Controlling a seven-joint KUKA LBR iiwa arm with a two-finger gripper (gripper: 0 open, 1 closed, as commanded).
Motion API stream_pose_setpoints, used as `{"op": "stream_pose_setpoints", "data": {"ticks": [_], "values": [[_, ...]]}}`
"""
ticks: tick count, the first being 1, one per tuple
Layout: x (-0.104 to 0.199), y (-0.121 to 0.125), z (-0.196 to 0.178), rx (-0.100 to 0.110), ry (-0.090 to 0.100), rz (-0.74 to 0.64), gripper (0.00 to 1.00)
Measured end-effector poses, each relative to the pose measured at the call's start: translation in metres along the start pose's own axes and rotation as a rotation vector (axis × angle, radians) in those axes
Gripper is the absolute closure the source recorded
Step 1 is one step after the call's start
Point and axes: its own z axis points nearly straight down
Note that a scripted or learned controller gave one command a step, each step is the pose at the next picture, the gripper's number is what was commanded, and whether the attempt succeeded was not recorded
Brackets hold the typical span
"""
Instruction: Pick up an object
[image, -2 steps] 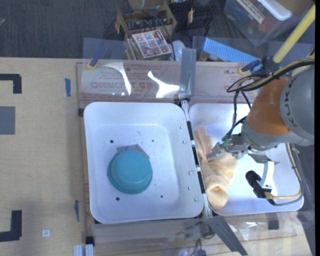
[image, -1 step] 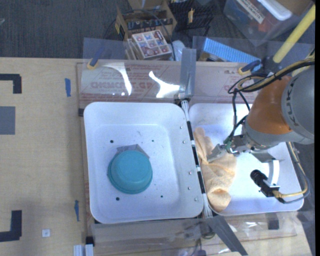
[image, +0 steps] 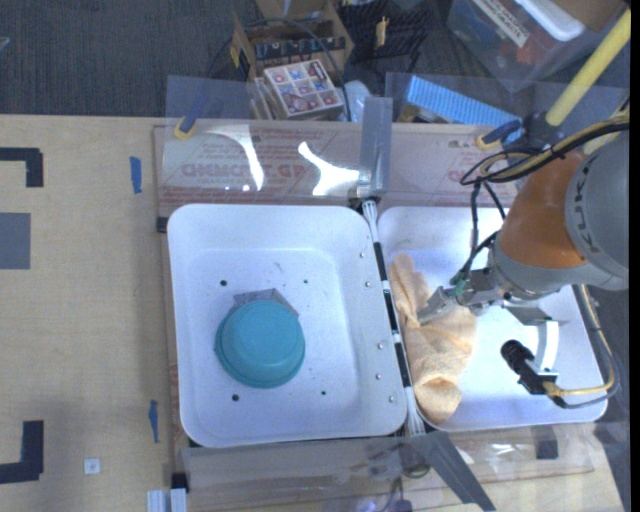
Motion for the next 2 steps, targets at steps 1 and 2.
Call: {"op": "stream_pose_setpoints", "data": {"ticks": [1,2], "values": [[-0.001,0.002,-0.011,-0.007,0.000,0.003,1.00],[0.027,0.046,-0.091,0.017,0.002,-0.304,1.00]]}}
